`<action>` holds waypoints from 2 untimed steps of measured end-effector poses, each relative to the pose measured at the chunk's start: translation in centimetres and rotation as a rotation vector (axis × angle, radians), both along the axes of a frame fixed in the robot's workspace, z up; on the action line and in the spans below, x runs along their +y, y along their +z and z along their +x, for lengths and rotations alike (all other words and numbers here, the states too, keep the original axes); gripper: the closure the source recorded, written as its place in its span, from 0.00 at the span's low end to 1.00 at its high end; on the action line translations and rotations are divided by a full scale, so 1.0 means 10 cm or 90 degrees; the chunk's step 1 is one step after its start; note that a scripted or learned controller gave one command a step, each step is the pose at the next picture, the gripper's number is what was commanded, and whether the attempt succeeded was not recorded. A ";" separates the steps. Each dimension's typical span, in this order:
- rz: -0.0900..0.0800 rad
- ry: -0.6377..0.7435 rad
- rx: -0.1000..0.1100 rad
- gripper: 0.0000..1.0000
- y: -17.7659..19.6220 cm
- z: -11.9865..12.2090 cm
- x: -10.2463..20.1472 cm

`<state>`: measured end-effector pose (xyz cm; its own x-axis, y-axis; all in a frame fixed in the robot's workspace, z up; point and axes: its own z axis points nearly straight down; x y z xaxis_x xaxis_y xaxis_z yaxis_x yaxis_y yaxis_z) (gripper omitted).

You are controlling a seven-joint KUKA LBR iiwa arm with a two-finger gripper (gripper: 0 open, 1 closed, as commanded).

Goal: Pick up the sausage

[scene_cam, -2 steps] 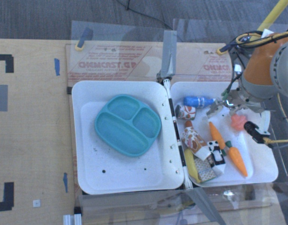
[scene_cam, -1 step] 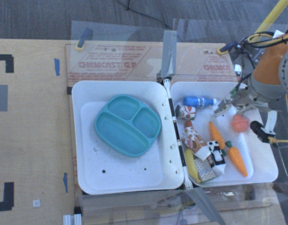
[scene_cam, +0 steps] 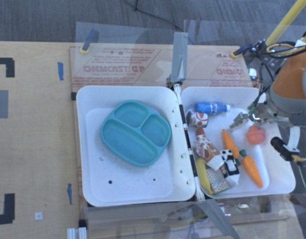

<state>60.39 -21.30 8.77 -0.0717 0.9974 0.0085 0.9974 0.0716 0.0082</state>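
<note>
The sausage looks to be the slim orange-red stick lying at a slant in the middle of the right bin. It lies free on the bin floor. My gripper hangs over the right bin's upper right part, a short way above and to the right of the sausage's upper end. A pink-orange round piece lies just below and to the right of the gripper. Nothing shows in the gripper. The grey arm with its orange band comes in from the right.
Around the sausage lie a carrot with a green top, a black-and-white piece, a printed carton, a banana, a small can and a blue bottle. The left bin holds a teal divided plate.
</note>
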 end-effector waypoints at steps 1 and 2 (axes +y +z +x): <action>0.000 0.015 -0.001 0.00 0.01 -0.31 -0.01; -0.004 0.012 0.000 1.00 0.08 -0.32 -0.06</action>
<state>57.18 -21.87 9.53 -0.0900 0.9959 0.0027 0.9959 0.0900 0.0075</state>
